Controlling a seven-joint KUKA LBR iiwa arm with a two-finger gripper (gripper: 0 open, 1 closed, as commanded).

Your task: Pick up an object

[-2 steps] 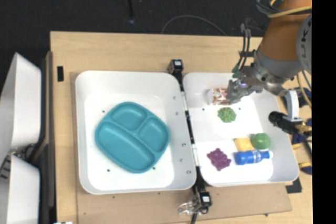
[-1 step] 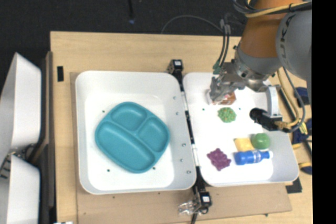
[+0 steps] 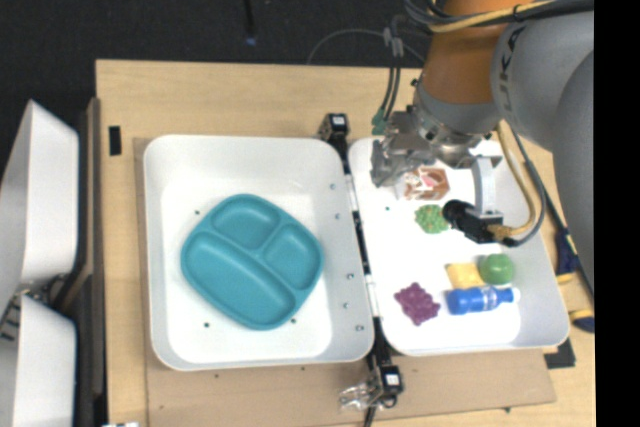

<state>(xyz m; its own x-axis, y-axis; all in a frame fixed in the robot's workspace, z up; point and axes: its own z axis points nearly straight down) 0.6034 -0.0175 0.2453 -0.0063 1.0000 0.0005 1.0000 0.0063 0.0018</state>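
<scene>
Pale wood forms the counter [image 3: 240,95], on which two shallow white bins are set side by side. The left bin [image 3: 160,215] is occupied by a teal divided plate [image 3: 250,260]. The end effector [image 3: 393,170] is seen low over the far left corner of the right bin [image 3: 540,315]; whether it is spread or pressed together cannot be told. A red-and-white item [image 3: 430,183] lies just beside it, with a green leafy piece [image 3: 431,218] nearer the camera. Along the bin's near side a purple cluster [image 3: 417,302], a yellow block [image 3: 460,273], a green ball [image 3: 495,267] and a blue bottle [image 3: 478,300] are grouped closely.
</scene>
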